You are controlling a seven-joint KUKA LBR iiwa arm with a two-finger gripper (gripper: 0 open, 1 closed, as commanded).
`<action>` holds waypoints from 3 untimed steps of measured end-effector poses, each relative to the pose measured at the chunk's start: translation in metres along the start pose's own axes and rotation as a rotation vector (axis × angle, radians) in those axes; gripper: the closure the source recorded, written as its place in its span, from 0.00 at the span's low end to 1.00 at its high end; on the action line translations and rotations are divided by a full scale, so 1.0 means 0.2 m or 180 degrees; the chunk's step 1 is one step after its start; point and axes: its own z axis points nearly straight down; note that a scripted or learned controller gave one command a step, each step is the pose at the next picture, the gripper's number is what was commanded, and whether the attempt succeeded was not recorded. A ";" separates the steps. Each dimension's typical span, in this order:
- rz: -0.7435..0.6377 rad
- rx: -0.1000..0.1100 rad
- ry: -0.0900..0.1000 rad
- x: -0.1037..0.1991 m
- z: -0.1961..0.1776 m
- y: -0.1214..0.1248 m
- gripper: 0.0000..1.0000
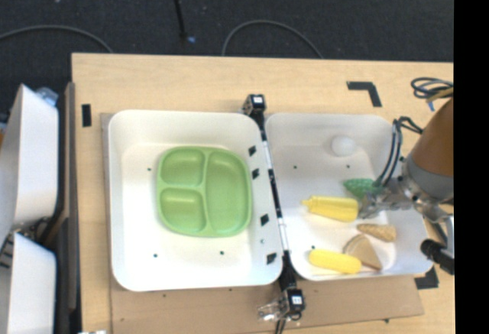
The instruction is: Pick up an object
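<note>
The gripper [374, 201] sits low in the right bin [306, 143], near its right wall; whether its fingers are apart or together cannot be told. Just beside it lie a small green object [357, 186] and a yellow corn-like piece [333, 208]. Nearer the front edge are a second yellow piece [335, 261] and two tan wedges [368, 251]. A white ball [343, 145] rests alone toward the back, with bare floor around it. The left bin [134, 256] holds a green divided plate [204, 191], centred on the counter [191, 80].

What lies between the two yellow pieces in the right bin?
In the camera view, bare white bin floor lies between the upper yellow piece and the lower yellow piece; the tan pieces sit off to the right.
</note>
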 end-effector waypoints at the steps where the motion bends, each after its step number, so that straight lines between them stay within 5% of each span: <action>1: -0.0013 -0.0021 -0.0012 0.00 -0.31 0.01 1.00; 3: -0.0017 -0.0026 -0.0017 -0.02 -0.85 0.00 1.00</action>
